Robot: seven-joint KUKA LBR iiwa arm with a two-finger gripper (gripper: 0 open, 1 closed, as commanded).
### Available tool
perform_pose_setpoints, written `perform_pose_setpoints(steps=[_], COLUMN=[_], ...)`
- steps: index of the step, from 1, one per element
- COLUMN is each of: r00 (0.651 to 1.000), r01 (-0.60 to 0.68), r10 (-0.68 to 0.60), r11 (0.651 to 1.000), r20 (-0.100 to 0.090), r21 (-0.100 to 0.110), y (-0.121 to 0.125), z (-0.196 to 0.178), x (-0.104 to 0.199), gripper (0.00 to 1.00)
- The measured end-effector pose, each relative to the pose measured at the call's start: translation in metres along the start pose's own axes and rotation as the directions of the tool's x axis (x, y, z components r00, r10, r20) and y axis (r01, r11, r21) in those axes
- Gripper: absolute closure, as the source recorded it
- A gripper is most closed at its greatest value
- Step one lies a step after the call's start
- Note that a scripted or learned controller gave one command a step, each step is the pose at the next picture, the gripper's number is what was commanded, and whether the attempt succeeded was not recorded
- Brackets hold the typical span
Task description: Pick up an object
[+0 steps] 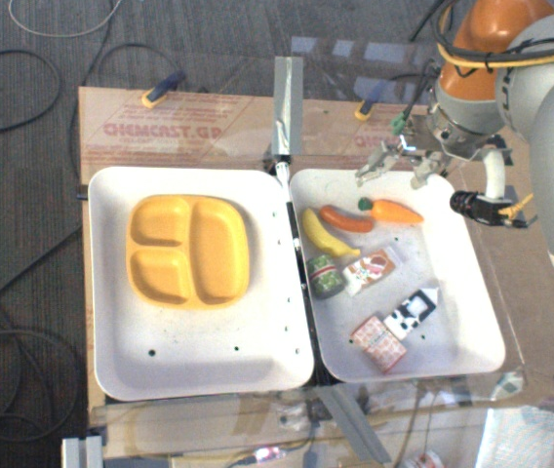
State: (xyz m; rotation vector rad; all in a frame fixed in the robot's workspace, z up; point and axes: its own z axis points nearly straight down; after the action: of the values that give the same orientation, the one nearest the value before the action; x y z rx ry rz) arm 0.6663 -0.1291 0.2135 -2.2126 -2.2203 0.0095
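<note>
The right bin (472, 291) holds several toy items. An orange carrot (395, 212) lies at the back, with a red-orange sausage-shaped piece (346, 220) and a yellow banana (324, 234) beside it. A green packet (324, 279) and a red-and-white packet (370, 269) sit mid-bin. Toward the front are a black-and-white carton (411, 312) and a pink box (379, 343). My gripper (397, 169) hangs over the bin's back rim, just above and behind the carrot. It is open, its fingers (370, 170) spread with nothing between them.
The left bin (111, 359) holds a yellow divided tray (189, 249). A metal divider (284, 115) runs between the bins at the back. Cables lie on the floor to the left and behind. The arm's grey body fills the upper right.
</note>
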Motion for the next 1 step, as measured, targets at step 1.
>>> perform_pose_setpoints(steps=[1], r00=[0.999], r01=[0.049], r10=[-0.049], r11=[0.999], r20=[0.005], r21=[-0.006], y=[0.0024], z=[0.1129], x=[-0.0312], gripper=[0.00])
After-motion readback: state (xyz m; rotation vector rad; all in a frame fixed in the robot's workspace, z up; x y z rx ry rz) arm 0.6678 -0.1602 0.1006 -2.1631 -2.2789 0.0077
